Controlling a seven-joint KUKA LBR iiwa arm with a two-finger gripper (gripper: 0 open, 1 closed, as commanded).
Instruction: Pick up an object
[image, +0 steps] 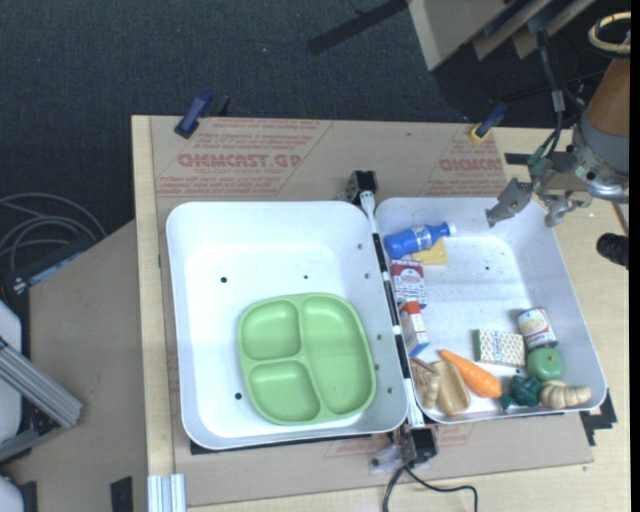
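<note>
**Pincer open above right bin**

The pincer (531, 205), fingers spread and holding nothing, hovers at the right bin's (500, 275) two o'clock rim. At nine o'clock lies a glossy blue bottle (415, 240); at six, a tapered orange carrot (472, 373).

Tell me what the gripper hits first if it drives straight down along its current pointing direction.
Probably bare floor of the right bin, near its top right corner. The gripper hangs over that corner; the blue bottle lies well to the view's left. Depth is unclear from this slant.
</note>
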